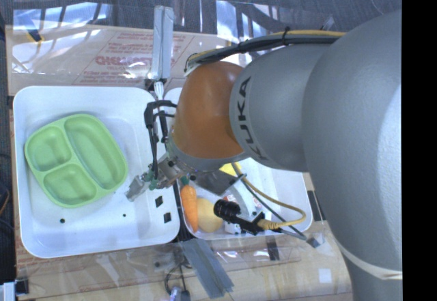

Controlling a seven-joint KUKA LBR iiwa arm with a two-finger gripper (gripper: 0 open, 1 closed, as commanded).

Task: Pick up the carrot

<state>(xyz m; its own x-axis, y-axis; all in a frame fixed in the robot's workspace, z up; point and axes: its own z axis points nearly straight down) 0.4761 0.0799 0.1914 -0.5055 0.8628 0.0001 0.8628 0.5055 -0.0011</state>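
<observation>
Here the grey arm (321, 102) reaches in from the right, its orange band (205, 112) bent down over the right bin (300, 187). Whether the jaws are open or closed cannot be told. The carrot (189, 203) lies at that bin's near left side, touching a yellowish item (209, 216). A green divided plate (75, 158) rests in the left bin (41, 238).

Grey arm (328, 108) comes in from right side of frame, takes up most of right half. Orange band (205, 112) sits at centre, just above wrist, w/ black cables looping over its top and down its left. Wrist points down-left. Gripper (140, 185) pokes out at lower centre-left, small and metallic, tilted low; finger state too small to tell.
</observation>
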